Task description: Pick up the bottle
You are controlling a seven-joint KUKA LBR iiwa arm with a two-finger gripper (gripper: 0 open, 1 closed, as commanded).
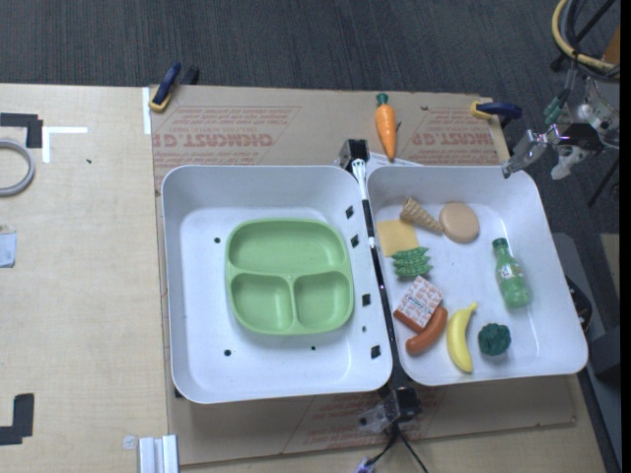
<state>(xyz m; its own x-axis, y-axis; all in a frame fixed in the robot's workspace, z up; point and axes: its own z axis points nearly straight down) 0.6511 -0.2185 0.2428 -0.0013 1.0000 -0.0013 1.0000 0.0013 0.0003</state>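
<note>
Gripper (527, 151) sits at the far right corner of the right bin (540, 205), above the rim, nothing in it; whether it's spread or pressed together, you can't tell at this size. Your bottle (510, 274) lies flat in that bin, near its right wall, clear green, cap pointing away from the camera, long axis running near-to-far. From the gripper it's toward the camera, slightly left. Broccoli (494, 339) and banana (459, 337) sit just beyond its base.
</note>
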